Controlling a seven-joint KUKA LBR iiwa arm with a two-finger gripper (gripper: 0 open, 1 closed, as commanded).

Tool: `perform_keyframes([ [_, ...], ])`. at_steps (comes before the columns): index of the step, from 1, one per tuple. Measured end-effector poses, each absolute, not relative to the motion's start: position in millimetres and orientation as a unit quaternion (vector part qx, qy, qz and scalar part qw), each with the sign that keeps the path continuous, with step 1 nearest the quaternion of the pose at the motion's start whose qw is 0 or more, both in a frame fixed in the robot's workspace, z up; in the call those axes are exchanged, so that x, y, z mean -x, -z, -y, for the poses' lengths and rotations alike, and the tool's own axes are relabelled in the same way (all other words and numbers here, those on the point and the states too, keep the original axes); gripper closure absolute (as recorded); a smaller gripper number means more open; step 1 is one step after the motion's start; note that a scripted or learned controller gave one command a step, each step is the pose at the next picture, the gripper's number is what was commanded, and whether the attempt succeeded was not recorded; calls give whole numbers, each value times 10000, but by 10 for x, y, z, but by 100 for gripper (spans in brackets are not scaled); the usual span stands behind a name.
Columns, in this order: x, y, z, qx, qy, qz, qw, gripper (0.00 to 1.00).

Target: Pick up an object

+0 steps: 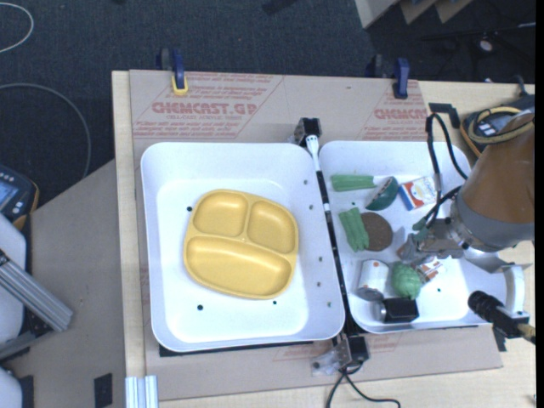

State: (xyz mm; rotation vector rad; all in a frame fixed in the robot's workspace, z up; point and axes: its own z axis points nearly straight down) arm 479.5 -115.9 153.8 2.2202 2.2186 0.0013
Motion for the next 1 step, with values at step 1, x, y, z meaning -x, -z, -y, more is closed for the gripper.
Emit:
perform_keyframes([
  [1,-4793,-1532,1158,-7076,-2,-7066,9,0],
])
